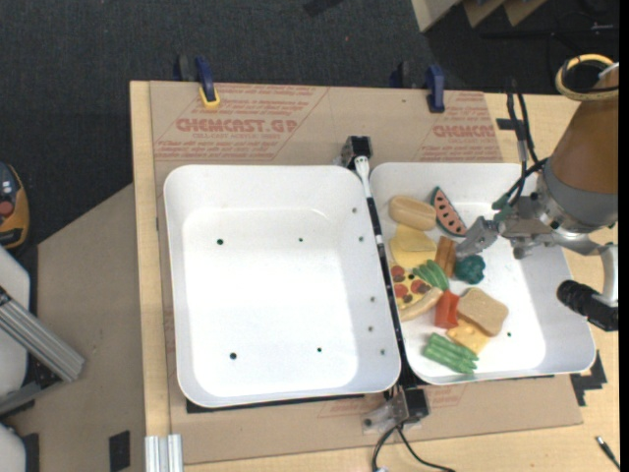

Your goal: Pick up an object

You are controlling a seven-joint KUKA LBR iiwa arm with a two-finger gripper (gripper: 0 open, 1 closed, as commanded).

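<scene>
A: Entry, overhead view. What is cut off or unclear?

B: The arm (590, 155) enters from the right and runs off the frame edge; its orange band is only partly seen. The hand (482, 232) sits low over the right bin (560, 352), grey metal, pointing left. Its fingers are small and merge with the toys beneath, so I cannot tell how far apart they are, nor whether anything is between them.

A: Contents of that bin?

B: Plastic toy food, clustered on the left half. A tan bread roll (411, 210), smooth and oblong, at the top. A watermelon slice (449, 211), red with dark seeds, just beside it. A yellow cheese wedge (414, 244) below. A teal lump (471, 268), shape hard to make out, just under the hand. A pizza slice (415, 291) with red dots, partly covered by a green leafy piece (431, 274). A red piece (446, 309), a brown toast slice (483, 312), and a ribbed green pea pod (450, 353) nearest the front rim.

A: Left bin?

B: Left bin (187, 264): glossy white, shallow, rounded corners, four dark dots on its floor.

A: Surroundings?

B: Both bins rest on a brown cardboard-covered worktop (295, 116) with red printed lettering, held by two blue clamps (204, 75) at the far edge.
</scene>
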